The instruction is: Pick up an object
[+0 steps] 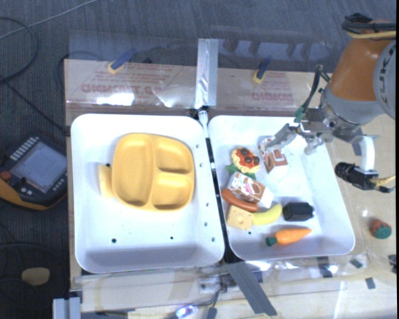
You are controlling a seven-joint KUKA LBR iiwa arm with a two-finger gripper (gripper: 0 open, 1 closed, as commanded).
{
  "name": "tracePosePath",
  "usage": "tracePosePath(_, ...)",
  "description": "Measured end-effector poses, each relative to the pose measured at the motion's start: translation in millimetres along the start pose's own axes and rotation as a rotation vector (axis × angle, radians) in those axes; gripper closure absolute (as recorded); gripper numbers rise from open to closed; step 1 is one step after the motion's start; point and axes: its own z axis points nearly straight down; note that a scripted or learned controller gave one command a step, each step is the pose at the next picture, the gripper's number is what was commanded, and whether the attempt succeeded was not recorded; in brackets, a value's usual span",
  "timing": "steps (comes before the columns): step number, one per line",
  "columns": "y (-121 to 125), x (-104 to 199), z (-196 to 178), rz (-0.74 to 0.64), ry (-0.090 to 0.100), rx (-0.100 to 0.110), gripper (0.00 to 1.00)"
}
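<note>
The right bin [332, 205] holds several toy foods: a pizza slice [245, 158], a brown and white carton [275, 158], a red and white box [249, 189], a sausage [235, 199], a cheese wedge [238, 218], a banana [268, 214], a black lump [297, 211] and a carrot [290, 235]. My gripper [294, 141] hangs over the bin's far right part, just above and right of the carton. Its fingers stand apart, open, with nothing between them. One fingertip [277, 140] is close over the carton's top edge.
The left bin [86, 231] bears a yellow divided tray [153, 171], with a pale yellow piece [104, 180] sticking out from under its left side. A small orange and green thing [380, 228] lies on the bench right of the bins. A metal divider [207, 72] stands behind them.
</note>
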Motion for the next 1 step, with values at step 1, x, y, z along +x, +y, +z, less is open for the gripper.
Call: tracePosePath(1, 47.2, 0.9, 103.6, -0.358, -0.002, -0.004, 0.00)
